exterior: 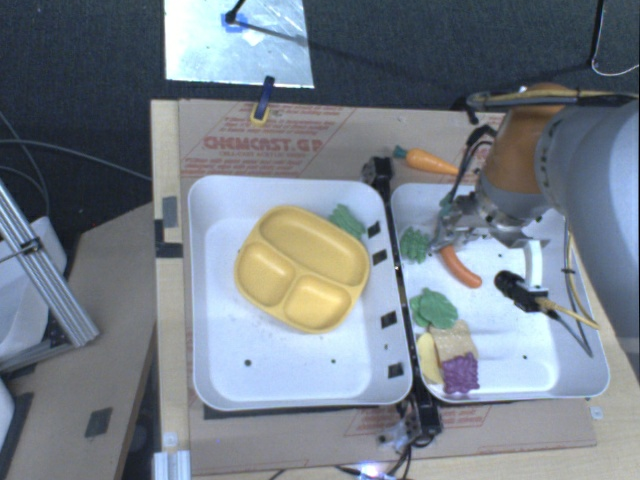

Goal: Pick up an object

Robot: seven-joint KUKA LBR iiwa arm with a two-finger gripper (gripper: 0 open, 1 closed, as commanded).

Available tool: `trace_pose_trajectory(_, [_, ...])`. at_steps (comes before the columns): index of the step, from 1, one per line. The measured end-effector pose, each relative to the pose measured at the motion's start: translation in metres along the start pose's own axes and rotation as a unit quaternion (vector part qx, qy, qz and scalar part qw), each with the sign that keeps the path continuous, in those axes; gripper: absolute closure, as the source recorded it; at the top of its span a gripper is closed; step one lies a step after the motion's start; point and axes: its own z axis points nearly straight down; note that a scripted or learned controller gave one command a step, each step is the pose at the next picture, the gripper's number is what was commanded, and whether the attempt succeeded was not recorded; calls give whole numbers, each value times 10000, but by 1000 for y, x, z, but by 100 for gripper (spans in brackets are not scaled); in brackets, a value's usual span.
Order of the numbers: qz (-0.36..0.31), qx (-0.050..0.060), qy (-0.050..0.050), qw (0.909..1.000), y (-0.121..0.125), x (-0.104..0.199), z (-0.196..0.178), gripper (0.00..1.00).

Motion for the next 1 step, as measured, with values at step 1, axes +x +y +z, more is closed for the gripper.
trace_pose_trajectory(1, [11, 24, 6, 10000, -11, 12, -18, 100])
